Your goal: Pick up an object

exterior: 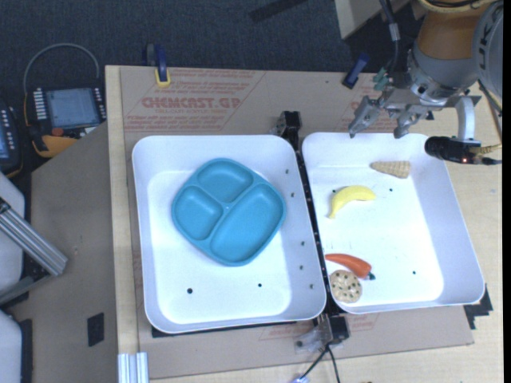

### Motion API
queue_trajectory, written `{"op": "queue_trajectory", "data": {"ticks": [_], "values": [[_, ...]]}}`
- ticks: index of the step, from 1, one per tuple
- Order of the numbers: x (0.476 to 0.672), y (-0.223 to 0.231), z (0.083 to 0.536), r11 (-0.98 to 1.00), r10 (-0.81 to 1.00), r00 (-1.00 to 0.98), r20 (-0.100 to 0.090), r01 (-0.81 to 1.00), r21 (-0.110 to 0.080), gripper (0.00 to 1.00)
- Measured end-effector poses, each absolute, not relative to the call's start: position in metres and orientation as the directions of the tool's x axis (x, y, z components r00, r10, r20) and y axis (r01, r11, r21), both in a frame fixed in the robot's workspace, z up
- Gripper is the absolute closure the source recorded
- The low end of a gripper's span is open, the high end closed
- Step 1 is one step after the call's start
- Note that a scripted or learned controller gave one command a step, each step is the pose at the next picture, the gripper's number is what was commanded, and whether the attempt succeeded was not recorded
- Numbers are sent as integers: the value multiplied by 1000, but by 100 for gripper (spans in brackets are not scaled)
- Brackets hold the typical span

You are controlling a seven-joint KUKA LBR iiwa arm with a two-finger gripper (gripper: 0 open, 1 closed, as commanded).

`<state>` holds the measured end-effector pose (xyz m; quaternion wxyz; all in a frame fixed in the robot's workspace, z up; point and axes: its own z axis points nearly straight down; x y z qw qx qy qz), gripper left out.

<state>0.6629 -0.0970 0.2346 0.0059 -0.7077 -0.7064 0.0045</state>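
In the right bin (447, 238) lie a yellow banana (350, 199), a tan cone-shaped piece (391, 168), a red-orange pepper (349, 263) and a round cookie (345, 286). My gripper (383, 124) hangs above the bin's far rim, fingers spread apart and open, with nothing between them. It is up and left of the cone, well apart from every object.
The left bin (160, 294) holds a blue divided plate (229, 211). A black clamp (289, 123) sits at the far end of the seam between the bins. A black sensor with a red light (455, 148) juts over the right bin's far right corner.
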Motion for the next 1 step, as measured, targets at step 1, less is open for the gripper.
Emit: {"op": "queue_trajectory", "data": {"ticks": [1], "values": [[665,-97,243,0,1000,0,0,1000,-1,0]]}}
